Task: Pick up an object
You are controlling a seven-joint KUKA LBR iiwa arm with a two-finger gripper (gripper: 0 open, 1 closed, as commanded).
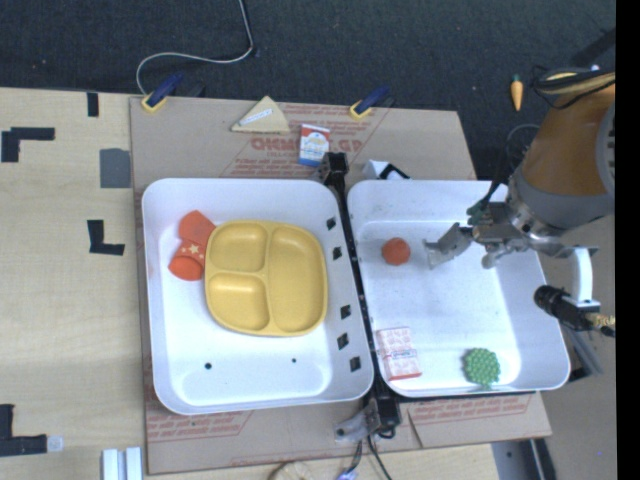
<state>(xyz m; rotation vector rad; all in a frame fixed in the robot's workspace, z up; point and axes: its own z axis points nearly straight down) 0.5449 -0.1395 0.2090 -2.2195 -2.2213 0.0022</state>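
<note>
Two white bins sit side by side on a sheet of cardboard laid over the bench. The left bin holds a yellow divided plate near its middle, with an orange cup lying on its side just to the left of the plate, touching its rim or very nearly so.

The right bin has three things in it. A small orange ball lies toward the far left part of the floor. A little red-and-white packet lies flat at the near left, close to the wall that divides the bins. A green knobbly ball rests at the near side, right of the packet and well apart from it.

The arm comes in from the right, over the far right part of that bin. Its gripper hangs there with the two fingers spread apart, one finger pointing left toward the orange ball but clear of it. Nothing is between them.

Beyond the bins, on the cardboard, stand a small red, white and blue carton and a pale wedge-shaped piece.
</note>
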